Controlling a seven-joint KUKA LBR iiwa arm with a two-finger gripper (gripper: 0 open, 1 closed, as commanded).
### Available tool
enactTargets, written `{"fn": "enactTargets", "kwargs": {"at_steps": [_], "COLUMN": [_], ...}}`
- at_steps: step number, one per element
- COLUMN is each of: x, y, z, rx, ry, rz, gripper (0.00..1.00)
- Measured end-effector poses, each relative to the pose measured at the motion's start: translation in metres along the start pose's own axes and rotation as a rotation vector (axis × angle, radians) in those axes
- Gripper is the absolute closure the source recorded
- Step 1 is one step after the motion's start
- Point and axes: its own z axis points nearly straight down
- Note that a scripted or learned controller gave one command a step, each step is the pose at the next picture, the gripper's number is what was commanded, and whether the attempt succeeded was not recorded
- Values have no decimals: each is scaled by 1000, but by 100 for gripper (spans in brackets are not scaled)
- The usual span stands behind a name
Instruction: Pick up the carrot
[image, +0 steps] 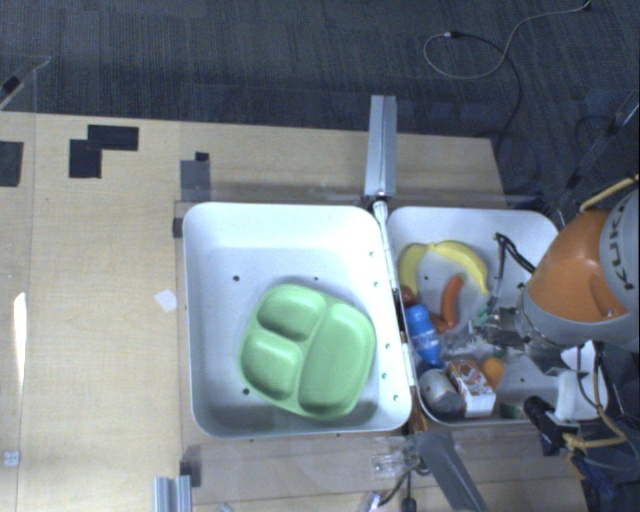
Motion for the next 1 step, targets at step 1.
{"fn": "enactTargets", "kwargs": {"at_steps": [1], "x": [2], "y": [4], "z": [-13], "rx": [-10], "ry": [1], "rz": [-3], "gripper": [100]}}
